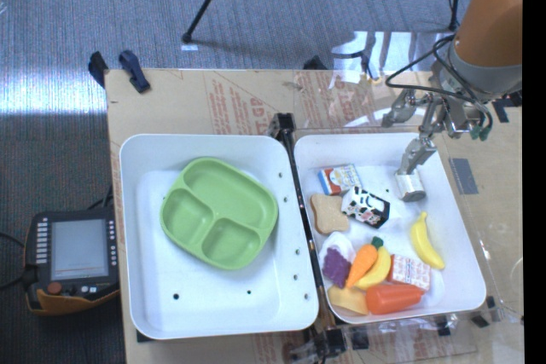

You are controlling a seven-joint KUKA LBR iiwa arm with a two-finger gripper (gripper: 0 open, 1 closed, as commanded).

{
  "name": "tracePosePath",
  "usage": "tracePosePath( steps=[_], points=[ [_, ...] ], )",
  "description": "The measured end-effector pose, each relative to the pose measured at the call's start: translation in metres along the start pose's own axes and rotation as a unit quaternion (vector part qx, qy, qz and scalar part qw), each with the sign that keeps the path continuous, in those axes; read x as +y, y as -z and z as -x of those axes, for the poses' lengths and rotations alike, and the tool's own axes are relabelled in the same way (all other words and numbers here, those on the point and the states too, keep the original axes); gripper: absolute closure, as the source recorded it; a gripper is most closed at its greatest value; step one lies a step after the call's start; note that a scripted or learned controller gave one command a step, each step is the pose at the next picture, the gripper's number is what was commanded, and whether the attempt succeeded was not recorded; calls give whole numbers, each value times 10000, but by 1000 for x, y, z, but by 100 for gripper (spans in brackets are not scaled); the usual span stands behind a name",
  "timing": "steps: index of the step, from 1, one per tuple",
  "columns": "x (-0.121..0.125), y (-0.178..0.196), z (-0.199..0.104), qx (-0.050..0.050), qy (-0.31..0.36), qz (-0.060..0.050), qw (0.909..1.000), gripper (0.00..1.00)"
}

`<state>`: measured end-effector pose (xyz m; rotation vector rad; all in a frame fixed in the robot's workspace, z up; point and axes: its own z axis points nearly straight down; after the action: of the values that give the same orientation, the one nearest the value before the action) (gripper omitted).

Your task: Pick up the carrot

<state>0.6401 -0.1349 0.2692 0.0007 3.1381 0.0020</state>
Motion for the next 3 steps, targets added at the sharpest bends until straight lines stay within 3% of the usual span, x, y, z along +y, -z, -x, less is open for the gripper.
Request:
tracePosePath(
  steps=[1, 2, 3],
  points=[
    [16, -117, -102, 88, 365, 21, 9993, 0],
    [52, -179, -137, -17, 111, -4, 9999, 0],
    [54, -170, -136, -14, 143, -2, 9999, 100]
  ],
)
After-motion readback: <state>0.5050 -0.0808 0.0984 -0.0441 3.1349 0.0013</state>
